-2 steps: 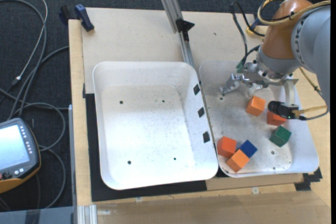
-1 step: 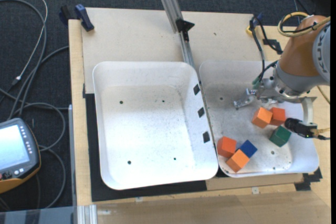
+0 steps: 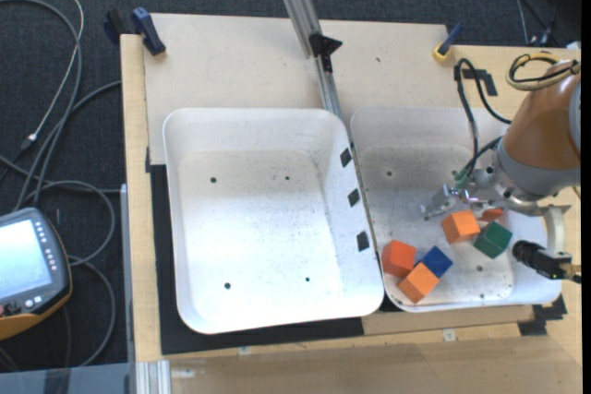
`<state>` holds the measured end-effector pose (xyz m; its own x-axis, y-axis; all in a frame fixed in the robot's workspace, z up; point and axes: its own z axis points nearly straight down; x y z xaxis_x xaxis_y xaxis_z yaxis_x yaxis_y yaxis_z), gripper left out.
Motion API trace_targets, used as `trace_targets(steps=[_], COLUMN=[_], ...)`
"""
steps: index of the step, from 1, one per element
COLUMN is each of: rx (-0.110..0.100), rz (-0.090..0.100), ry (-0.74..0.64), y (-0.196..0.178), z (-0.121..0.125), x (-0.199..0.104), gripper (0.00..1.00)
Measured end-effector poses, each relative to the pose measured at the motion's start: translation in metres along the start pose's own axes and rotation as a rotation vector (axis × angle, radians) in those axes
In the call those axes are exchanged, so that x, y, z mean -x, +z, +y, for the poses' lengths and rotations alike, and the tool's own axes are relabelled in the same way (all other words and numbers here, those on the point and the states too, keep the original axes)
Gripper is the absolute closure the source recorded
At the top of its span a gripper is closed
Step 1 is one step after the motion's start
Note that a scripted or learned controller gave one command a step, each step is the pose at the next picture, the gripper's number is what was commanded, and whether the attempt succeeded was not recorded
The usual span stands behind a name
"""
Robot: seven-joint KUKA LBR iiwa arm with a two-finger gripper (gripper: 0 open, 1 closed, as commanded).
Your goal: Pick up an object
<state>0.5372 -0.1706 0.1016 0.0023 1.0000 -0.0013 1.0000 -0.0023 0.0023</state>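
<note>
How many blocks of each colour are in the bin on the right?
Orange blocks: 3, one by the gripper, one lower left, one near the bin rim
Green block: 1
Blue block: 1
Total: 5 blocks

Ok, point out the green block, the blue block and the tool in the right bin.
green block point(image 3: 494, 240): camera view, on its top face.
blue block point(image 3: 438, 262): camera view, on its top face.
tool point(image 3: 450, 201): camera view, on the metal tips above the orange block.
</note>
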Motion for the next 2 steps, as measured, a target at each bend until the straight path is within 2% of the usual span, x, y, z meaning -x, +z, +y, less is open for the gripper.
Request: trace_targets(steps=[1,2], rx=[-0.006,-0.002], rz=[0.002,0.003], ry=[0.0,-0.002], y=[0.002,-0.009], z=[-0.023,-0.021], x=[0.031,0.028], gripper=[0.0,1.0])
